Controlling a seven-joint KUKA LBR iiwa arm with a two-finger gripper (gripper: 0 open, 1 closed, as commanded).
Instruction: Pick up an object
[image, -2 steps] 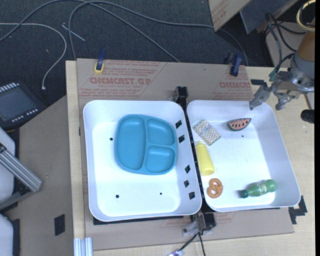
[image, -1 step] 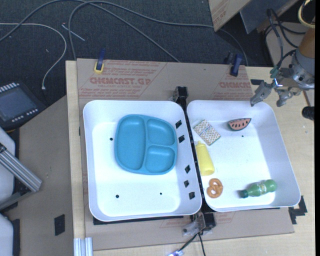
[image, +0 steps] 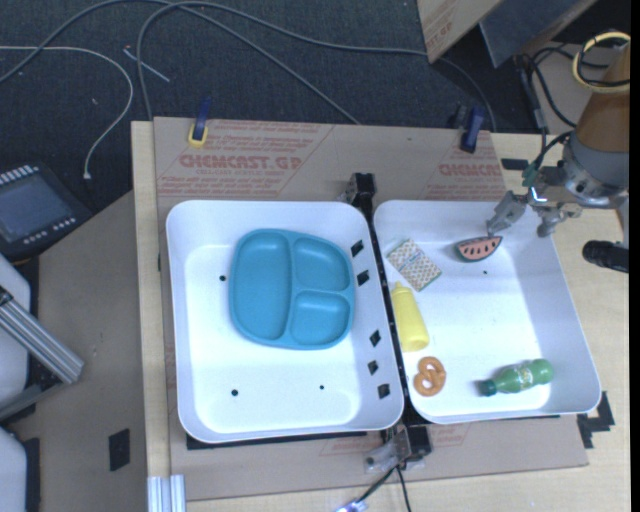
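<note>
- Gripper (image: 527, 214) at the upper right of the frame hangs over the right bin's (image: 560, 330) far edge, fingers spread apart, nothing between them.
- Watermelon slice (image: 478, 248) lies just left of it.
- Wafer (image: 413, 264), yellow bottle (image: 409, 316), pretzel (image: 430, 375) and green bottle (image: 515, 378) lie lower in that bin.
- Blue divided plate (image: 291, 289) sits in the left bin (image: 200, 330).

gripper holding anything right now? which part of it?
Nothing held. The gripper is open above the right bin's far corner, with only bare bin between its fingers; the watermelon slice lies apart, to its left.
</note>
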